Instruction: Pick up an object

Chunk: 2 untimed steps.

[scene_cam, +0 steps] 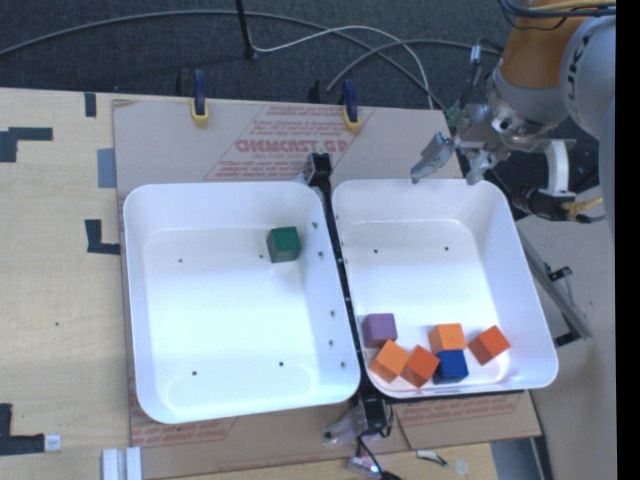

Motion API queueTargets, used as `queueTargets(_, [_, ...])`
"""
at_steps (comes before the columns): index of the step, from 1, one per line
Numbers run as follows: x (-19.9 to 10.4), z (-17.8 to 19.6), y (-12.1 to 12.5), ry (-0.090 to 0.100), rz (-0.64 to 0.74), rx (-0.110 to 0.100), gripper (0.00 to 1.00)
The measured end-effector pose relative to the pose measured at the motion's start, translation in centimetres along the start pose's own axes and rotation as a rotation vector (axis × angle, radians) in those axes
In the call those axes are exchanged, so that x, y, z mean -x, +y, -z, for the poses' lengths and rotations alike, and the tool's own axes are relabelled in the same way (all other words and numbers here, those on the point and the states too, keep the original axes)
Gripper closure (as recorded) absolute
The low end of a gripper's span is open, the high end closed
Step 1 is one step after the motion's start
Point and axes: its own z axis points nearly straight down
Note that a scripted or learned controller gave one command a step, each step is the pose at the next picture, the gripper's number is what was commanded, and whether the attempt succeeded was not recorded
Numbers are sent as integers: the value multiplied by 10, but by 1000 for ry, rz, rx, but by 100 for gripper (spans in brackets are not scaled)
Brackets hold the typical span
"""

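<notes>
A green cube [284, 243] lies alone in the upper middle of the left bin [150, 268]. Along the near edge of the right bin [520, 258] sit a purple cube [379, 328], a blue cube [452, 366] and several orange cubes [391, 360]. My gripper [450, 166] hangs above the far rim of the right bin, high over its back edge. It is open, with nothing between its fingers [428, 163]. It is well away from all the cubes.
A black divider clamp [320, 168] sits between the bins at their far end. Brown cardboard [280, 138] lies under the bins, held by two clamps. Cables run across the dark floor behind.
</notes>
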Motion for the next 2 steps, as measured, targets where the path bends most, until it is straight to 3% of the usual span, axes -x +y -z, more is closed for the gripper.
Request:
queueTargets(1, [0,3,1,0,1,6,0])
queueTargets(2, [-2,-60,0,0,1,0,0])
